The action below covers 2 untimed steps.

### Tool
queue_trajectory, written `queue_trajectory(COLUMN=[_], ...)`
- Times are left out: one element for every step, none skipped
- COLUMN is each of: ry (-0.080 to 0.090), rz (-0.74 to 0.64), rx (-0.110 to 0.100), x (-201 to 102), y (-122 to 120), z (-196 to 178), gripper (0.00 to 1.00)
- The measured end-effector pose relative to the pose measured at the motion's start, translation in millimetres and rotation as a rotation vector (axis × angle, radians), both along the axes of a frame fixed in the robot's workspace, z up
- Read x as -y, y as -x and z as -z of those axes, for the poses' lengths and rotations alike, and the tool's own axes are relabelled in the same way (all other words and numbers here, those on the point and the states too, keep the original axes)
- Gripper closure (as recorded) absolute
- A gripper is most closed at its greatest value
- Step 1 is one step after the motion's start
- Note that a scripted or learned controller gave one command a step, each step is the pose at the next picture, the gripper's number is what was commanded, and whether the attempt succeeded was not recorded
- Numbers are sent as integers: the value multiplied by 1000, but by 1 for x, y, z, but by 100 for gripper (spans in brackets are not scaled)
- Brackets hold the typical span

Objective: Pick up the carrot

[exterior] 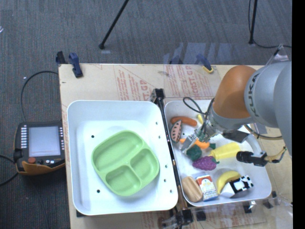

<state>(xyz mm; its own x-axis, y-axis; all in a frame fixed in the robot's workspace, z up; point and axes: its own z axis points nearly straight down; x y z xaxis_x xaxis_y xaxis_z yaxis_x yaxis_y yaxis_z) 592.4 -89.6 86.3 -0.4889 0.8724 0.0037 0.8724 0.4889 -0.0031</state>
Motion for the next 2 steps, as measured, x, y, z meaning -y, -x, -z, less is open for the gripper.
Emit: queue_trajectory(ry=[0,-1], rz=[51,58], rx=[1,5], x=[-2,-1], y=[36,35], z=[-1,-11], gripper=[0,100])
